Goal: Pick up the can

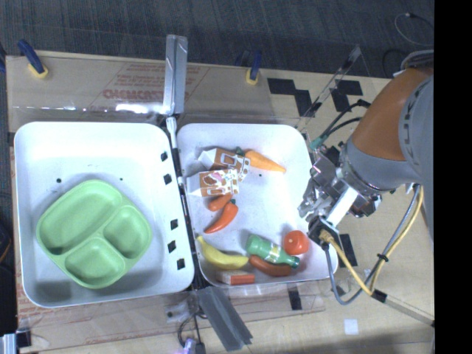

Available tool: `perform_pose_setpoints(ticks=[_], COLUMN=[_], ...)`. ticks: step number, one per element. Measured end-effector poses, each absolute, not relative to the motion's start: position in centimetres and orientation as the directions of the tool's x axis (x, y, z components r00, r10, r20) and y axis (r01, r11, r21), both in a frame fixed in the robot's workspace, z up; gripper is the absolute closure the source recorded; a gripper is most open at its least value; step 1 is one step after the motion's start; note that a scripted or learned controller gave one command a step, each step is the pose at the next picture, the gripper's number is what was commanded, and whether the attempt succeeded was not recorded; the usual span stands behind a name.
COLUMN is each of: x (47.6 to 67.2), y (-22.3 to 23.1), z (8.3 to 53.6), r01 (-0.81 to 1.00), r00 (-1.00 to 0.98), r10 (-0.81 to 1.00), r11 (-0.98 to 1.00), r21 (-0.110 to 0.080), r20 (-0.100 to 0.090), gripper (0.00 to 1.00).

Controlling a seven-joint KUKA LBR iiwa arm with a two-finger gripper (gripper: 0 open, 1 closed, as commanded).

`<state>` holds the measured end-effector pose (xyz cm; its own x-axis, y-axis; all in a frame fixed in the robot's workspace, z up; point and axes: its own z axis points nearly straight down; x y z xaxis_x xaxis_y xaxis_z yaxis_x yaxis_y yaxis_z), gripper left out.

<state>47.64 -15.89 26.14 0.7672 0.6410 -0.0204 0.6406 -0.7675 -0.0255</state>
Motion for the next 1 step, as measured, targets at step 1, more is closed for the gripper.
perform_pose_setpoints(ticks=[1], x=[47.64], y=[-15.84], z=[26.81], r01=[0.647], r00=[0.761], r10=[0.648], r11=[-0.761], r21=[-0.032], r20=[-0.026], gripper=[1.0])
